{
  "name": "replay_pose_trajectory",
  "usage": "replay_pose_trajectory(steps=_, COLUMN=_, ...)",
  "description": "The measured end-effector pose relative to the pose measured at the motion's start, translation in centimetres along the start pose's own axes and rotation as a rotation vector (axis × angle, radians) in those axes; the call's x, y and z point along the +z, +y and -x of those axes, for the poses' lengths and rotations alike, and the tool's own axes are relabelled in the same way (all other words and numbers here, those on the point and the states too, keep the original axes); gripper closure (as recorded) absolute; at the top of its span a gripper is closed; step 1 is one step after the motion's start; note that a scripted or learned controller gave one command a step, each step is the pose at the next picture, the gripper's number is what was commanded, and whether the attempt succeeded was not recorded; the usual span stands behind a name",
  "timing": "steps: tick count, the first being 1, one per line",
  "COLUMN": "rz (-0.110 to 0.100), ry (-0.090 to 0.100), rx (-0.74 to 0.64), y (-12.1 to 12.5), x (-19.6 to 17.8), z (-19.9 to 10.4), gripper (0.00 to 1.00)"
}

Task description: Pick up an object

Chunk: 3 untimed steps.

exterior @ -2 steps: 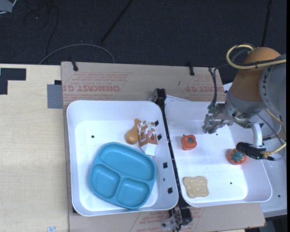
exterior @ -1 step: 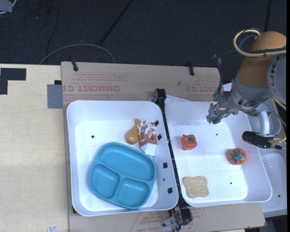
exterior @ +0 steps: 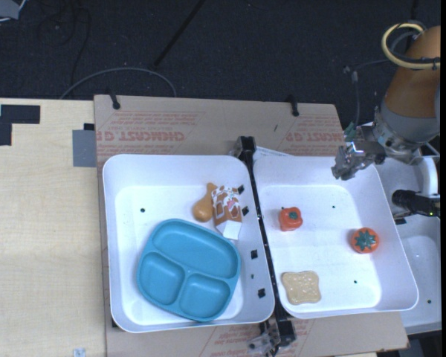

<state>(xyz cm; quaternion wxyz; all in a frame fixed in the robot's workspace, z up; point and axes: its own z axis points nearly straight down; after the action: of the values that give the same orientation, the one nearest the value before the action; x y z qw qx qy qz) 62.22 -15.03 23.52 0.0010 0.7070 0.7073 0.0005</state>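
Eyeing the small orange tomato toy (exterior: 290,218) in the right bin (exterior: 401,274): light, rigid, rounded, best pinched across its middle. A second tomato (exterior: 364,240) and toast slice (exterior: 301,287) share that bin. The left bin (exterior: 123,199) holds a blue divided plate (exterior: 187,269). My gripper (exterior: 347,161) hovers above the right bin's far rim; whether it's open I cannot tell.

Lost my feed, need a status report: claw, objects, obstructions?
Claw over right bin's far rim, holding nothing seen. Two tomatoes and toast lie untouched below. Nothing in the way.

Grey arm (exterior: 410,88) entering from the right, orange band above wrist, end effector (exterior: 347,162) angled down-left, small and blurred
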Motion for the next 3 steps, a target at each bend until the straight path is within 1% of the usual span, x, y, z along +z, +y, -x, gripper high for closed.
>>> replay_pose_trajectory(steps=1, rz=-0.001, ry=0.001, rx=-0.002, y=0.0, x=-1.9, z=0.1, gripper=1.00)
replay_pose_trajectory(steps=2, rz=-0.006, ry=0.003, rx=-0.004, y=0.7, x=-1.6, z=-5.6, gripper=1.00)
replay_pose_trajectory(steps=3, rz=-0.007, ry=0.003, rx=-0.004, y=0.0, x=-0.3, z=-11.4, gripper=1.00)
